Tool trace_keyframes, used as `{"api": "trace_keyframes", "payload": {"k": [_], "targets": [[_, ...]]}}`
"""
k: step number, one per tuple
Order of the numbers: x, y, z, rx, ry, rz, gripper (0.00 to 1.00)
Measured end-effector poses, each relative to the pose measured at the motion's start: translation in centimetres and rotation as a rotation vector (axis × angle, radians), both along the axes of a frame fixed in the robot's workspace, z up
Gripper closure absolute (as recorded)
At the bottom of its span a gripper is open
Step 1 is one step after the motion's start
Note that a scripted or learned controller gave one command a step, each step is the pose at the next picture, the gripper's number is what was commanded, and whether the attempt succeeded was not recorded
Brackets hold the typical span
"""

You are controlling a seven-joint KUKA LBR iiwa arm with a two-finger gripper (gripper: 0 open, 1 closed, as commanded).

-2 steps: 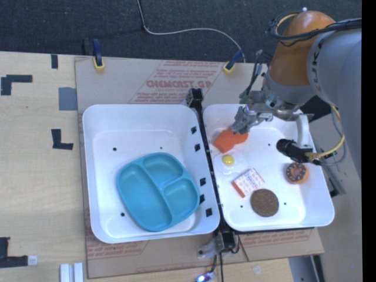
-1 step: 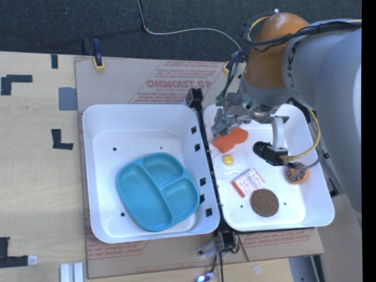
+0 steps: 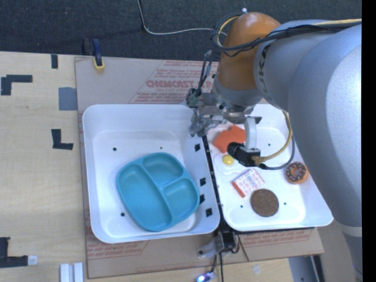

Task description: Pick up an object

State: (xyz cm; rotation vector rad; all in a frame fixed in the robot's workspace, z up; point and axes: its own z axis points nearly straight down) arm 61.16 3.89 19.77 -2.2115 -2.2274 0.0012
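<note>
A single camera sat fixed above the bench (image 3: 35,157), looking down at a slant from moderate height. Both white bins fell within its frame: the left bin (image 3: 100,128) lay to the left of the claw (image 3: 200,125), the right bin (image 3: 311,210) below and right of it. The arm (image 3: 311,69) loomed large, entering from the right.

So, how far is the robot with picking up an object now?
Nothing looks picked up yet. The gripper is low over the divide between the bins, near the orange object. The red packet, brown disc and doughnut lie in the right bin; the blue tray lies in the left. Grasping and lifting remain.
</note>
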Motion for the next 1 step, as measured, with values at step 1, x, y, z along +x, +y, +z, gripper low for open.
{"api": "trace_keyframes", "payload": {"k": [1], "targets": [[0.05,5.26,-0.22,0.000,-0.001,0.000,1.00]]}}
